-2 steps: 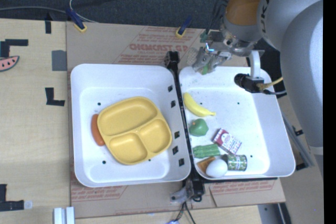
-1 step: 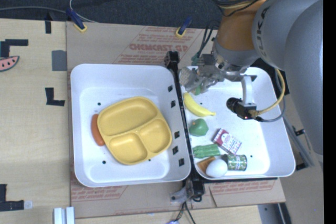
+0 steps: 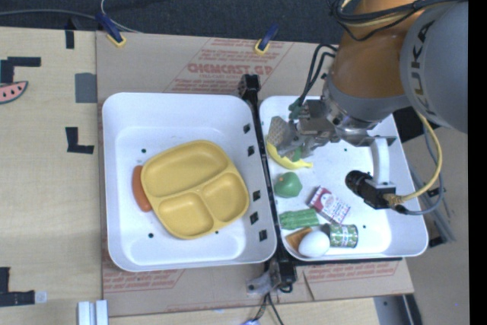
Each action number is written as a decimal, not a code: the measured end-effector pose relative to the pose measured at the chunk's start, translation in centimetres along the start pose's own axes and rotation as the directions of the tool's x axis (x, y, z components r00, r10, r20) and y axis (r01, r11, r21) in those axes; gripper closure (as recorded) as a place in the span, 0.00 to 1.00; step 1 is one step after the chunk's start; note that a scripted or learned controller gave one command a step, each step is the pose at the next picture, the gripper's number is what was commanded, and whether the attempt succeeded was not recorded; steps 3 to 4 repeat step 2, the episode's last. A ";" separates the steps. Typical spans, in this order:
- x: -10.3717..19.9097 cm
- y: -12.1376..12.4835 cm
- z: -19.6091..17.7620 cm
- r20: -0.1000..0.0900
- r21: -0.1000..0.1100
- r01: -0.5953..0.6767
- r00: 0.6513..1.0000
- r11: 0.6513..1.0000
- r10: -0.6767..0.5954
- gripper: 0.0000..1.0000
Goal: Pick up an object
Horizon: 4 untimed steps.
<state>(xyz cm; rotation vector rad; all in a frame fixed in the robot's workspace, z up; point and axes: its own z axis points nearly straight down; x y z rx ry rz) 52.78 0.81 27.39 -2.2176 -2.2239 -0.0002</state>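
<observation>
One curved yellow banana (image 3: 289, 158), right bin (image 3: 403, 236)

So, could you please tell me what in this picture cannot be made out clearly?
- The gripper, camera view: its own body and the arm above cover the jaws, so their state is unclear.
- The banana: its upper end lies under the gripper.
- The orange object in the left bin: mostly hidden beneath the yellow tray.
- The can: label too small to read.
</observation>
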 end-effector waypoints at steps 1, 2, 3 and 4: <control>-4.2 -3.6 5.2 0.001 0.002 -0.003 1.000 1.000 0.003 1.00; 0.5 -3.8 1.6 0.000 0.000 0.000 1.000 1.000 0.000 1.00; 0.5 -3.8 1.6 0.000 0.000 0.000 1.000 1.000 0.000 1.00; 0.5 -3.8 1.6 0.000 0.000 0.000 1.000 1.000 0.000 1.00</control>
